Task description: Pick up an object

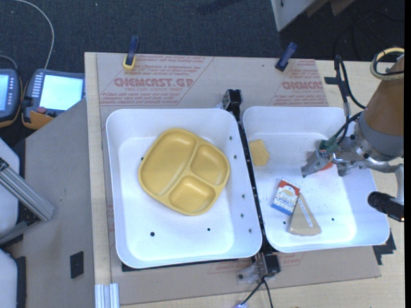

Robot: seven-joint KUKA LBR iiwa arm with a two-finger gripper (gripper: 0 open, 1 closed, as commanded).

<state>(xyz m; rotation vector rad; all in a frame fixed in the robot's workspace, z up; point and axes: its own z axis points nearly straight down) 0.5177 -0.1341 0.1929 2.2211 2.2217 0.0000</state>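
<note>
Plate (184, 171) — glossy yellow plastic, three compartments.

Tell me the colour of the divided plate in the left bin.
Divided three-compartment plastic plate: pale yellow, seen in the camera view.

A yellow three-compartment plastic plate (185, 178) lies in the left white bin (122, 236). In the right white bin (282, 117), a small yellow block (259, 153) sits upper left, a blue-and-red packet (285, 197) touching a tan wedge (303, 219) lower centre.
</note>
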